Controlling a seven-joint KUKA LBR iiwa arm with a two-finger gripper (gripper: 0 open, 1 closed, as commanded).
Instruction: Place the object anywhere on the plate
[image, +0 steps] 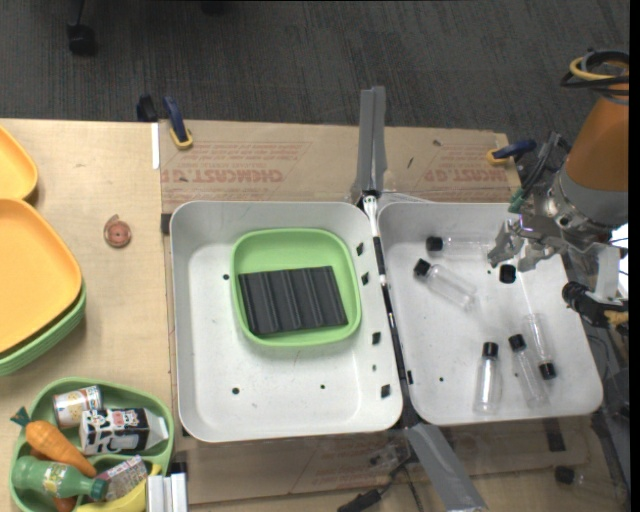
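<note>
My gripper (512, 258) hung over the right bin's (440, 395) far-right vials (447, 284); finger state indeterminate; green plate (296, 250) in left bin (205, 400).

arm (600, 150): orange band above a grey wrist segment
cables: yellow and black loops at the top
gripper (515, 255): dark metal, small black fingertips, blue-green detail by its mount
</note>
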